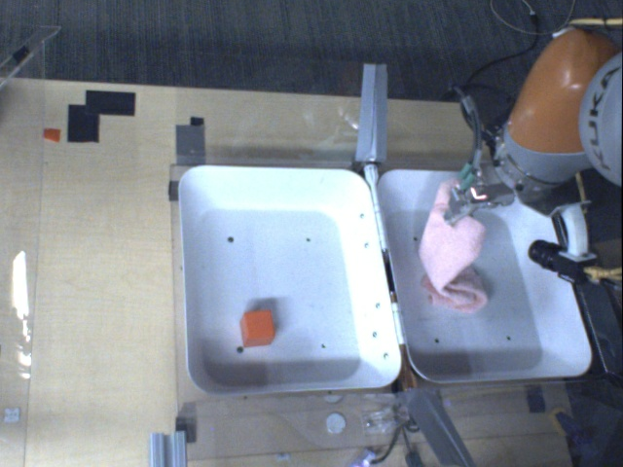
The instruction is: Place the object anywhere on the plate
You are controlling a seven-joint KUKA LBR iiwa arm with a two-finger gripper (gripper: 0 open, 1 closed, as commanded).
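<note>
Wooden bench [97, 290] carries two shallow white bins. Small orange block [258, 328] sits low in left bin [292, 193]. Gripper [471, 198] over right bin [555, 358] pinches top corner of pink cloth [452, 259], rest draped on bin floor.

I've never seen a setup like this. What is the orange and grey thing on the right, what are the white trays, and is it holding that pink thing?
You are looking down at a slant from one fixed camera above a wooden bench. The orange and grey shape is a robot arm reaching in from the right. At its tip is a two-finger claw. It is pinching the top of a pink cloth, whose lower end bunches on the floor of the right white bin. The left white bin holds a small orange block. Black shapes and a tiny orange piece lie at the bench's far left.
</note>
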